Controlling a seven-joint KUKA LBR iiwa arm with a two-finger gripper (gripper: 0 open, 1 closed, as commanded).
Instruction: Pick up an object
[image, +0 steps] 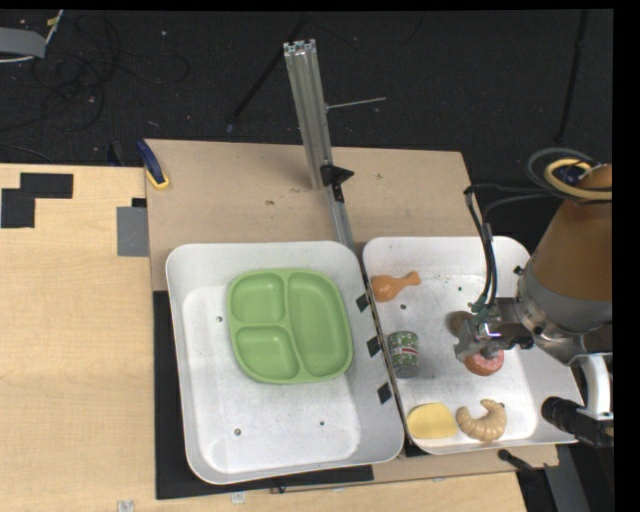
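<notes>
My gripper hangs low over the right bin, directly above a small red round object that peeks out beneath it. An orange drumstick-shaped toy lies at the bin's upper left. A small green can stands near the bin's left wall. A yellow round piece and a tan croissant-like toy lie along the front edge.
The left bin holds a green divided plate. A metal post rises behind the bins. A dark cable runs down to the wrist. Black clips line the wall between the bins.
</notes>
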